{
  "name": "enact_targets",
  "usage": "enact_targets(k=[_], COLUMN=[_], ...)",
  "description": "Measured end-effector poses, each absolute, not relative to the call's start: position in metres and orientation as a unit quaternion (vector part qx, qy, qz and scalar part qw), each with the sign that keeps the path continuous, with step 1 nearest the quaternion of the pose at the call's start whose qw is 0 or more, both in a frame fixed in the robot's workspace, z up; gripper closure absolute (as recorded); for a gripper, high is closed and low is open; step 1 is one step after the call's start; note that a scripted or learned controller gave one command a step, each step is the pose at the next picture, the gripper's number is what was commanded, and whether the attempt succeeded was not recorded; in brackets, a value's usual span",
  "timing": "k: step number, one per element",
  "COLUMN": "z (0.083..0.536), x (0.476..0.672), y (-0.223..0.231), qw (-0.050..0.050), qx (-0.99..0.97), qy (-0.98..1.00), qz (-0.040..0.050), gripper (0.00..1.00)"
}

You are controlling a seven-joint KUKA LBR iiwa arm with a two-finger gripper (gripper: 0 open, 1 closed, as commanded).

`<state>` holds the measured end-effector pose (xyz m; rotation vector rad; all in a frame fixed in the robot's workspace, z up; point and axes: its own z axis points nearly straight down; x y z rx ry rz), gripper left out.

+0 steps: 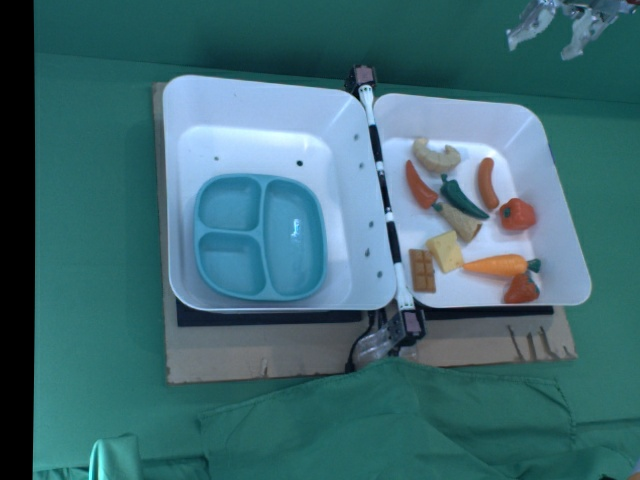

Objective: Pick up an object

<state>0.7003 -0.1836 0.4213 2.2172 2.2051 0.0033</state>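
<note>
A: Where is the gripper [567, 30] in this moment?

B: It hangs in the top right corner, above the green tabletop [95, 168], beyond the far edge of the right bin [565, 230]. Its fingers [527, 23] are spread apart and nothing is between them.

A: And the things to pick up?

B: All lie in the right bin. A pale curved piece [437, 154] lies near the far wall. Below it are a red chili [420, 184] and a dark green pepper [463, 198], and an orange sausage [487, 182] is to their right. A red bell pepper [517, 214] lies close to the right wall. A beige piece [461, 222] touches the green pepper. A yellow cheese block [446, 251] and a brown chocolate bar [422, 270] are near the left wall. A carrot [496, 264] lies along the near side, with a strawberry [521, 288] almost at the near rim.

A: Is there open room?

B: Yes, the far right corner of this bin is bare. The toys stand close together in the middle.

A: And the left bin [200, 108]?

B: It holds a teal divided plate [260, 236], near its front left side. White floor is free behind the plate. A black-and-white bar [378, 168] runs between both bins.
</note>
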Motion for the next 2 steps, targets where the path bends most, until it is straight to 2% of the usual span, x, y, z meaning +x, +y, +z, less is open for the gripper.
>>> enact_targets(k=[2], z=[0.4214], x=[0.7003], y=[-0.1836], qw=[0.007], qx=[0.709], qy=[0.705], qz=[0.0011], gripper=[0.00])
